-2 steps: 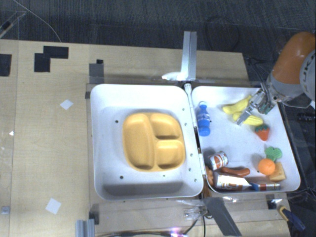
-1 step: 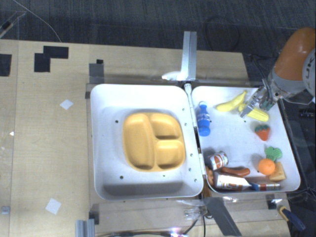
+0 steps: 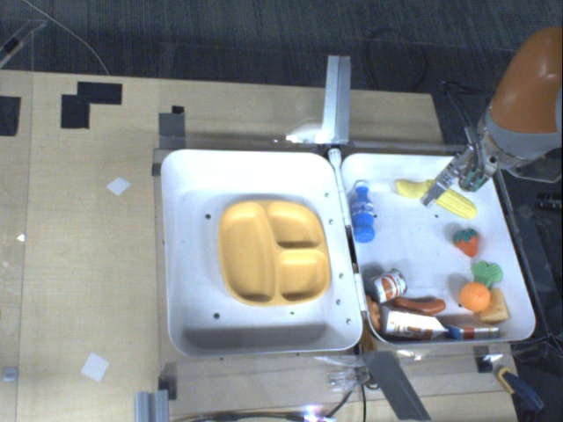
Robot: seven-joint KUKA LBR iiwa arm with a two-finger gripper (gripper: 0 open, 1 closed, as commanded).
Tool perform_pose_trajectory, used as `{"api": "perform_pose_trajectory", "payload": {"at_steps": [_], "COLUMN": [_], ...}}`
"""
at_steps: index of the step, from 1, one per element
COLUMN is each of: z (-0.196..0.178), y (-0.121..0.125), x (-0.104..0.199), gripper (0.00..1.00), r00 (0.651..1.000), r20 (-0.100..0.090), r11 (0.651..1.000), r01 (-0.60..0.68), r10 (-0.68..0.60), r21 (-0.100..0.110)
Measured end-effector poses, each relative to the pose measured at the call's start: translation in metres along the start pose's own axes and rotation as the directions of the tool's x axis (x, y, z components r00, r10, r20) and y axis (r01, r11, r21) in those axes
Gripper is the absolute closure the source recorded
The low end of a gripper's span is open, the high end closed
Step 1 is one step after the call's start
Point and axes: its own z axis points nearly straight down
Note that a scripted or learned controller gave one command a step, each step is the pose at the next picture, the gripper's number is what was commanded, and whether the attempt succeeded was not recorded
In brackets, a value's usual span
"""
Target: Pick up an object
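Just under the gripper (image 3: pixel 437 192), the corn cob (image 3: pixel 456 203) lies

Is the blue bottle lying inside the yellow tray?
No, the blue bottle lies in the right bin, by its left wall; the yellow tray sits in the left bin.

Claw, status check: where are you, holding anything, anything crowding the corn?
Claw low over right bin, at yellow corn. No grasp visible. Yellow piece lies just beside the corn; strawberry apart, nearer the camera. Rest piled along near wall.
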Motion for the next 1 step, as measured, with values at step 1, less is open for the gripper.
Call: {"api": "perform_pose_trajectory", "payload": {"at_steps": [1], "z": [0.0583], "y": [-0.0189], "x": [-0.0321], "gripper": [1.0], "r00": [0.999], "r20": [-0.012], "r11": [0.999], "r01": [0.035], "r10": [-0.035], "r21": [0.009]}}
